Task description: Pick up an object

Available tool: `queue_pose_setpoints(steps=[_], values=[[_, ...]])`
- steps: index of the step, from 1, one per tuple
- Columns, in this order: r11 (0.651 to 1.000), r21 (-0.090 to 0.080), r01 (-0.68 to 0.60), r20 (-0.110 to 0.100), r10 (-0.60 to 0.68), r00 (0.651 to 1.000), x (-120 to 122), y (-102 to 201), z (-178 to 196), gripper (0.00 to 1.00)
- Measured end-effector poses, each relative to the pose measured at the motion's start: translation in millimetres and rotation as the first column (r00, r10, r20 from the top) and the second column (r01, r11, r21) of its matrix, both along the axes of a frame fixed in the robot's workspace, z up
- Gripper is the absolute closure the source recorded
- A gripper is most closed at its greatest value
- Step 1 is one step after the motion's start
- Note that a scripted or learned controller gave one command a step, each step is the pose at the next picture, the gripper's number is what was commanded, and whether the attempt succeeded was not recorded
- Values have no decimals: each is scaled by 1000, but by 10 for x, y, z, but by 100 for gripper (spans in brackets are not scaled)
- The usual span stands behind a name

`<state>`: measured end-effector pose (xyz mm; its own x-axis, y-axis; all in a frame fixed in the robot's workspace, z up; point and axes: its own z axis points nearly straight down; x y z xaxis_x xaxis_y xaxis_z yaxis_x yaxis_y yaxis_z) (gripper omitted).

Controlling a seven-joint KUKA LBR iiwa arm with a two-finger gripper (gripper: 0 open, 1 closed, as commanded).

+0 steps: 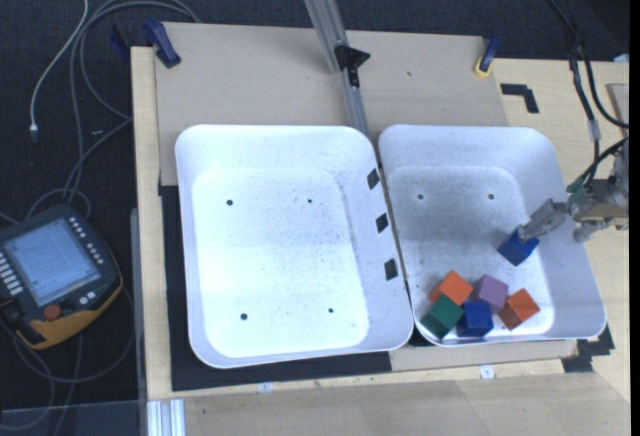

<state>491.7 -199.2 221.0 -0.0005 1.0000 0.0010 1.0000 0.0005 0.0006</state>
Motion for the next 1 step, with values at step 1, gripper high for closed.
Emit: queue_pose_setpoints(steps=[1], values=[[1000, 3, 0, -8, 0, 1000, 296, -182, -1259, 0]])
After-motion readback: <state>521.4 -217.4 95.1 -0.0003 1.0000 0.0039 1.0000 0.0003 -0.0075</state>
